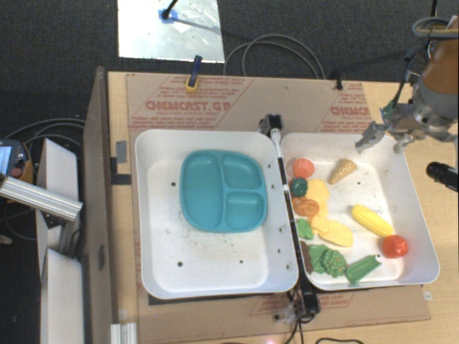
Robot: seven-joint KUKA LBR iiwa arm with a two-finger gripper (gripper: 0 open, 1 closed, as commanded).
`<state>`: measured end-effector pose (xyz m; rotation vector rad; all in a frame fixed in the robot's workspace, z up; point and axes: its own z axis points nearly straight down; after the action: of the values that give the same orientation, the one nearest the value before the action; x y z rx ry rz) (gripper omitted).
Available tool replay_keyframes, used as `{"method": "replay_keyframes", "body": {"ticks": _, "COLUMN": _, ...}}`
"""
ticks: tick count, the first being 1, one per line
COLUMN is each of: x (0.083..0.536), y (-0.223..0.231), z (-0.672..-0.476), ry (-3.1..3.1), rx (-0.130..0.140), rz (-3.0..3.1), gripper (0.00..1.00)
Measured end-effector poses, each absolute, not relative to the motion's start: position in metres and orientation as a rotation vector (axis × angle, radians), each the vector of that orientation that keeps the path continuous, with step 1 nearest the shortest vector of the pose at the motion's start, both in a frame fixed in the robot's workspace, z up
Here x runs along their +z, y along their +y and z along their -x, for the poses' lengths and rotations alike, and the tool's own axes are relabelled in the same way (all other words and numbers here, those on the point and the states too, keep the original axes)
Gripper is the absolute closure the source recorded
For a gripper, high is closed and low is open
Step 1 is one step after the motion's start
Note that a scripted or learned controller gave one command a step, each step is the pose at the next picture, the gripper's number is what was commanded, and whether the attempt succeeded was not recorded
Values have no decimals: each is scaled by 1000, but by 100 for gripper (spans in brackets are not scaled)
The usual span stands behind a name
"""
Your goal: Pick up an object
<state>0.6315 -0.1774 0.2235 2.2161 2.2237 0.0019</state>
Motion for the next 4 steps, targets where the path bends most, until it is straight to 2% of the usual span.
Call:
{"method": "replay_keyframes", "body": {"ticks": 1, "x": 79, "y": -191, "z": -556, "ry": 2222, "rx": -4, "rz": -2227, "gripper": 0}}
{"method": "replay_keyframes", "body": {"ticks": 2, "x": 95, "y": -190, "z": -561, "ry": 2221, "rx": 4, "rz": -2216, "gripper": 100}}
{"method": "replay_keyframes", "body": {"ticks": 3, "x": 103, "y": -106, "z": -581, "ry": 2233, "rx": 5, "rz": -2208, "gripper": 100}}
{"method": "replay_keyframes", "body": {"ticks": 4, "x": 113, "y": -111, "z": -581, "ry": 2224, "rx": 5, "rz": -2213, "gripper": 100}}
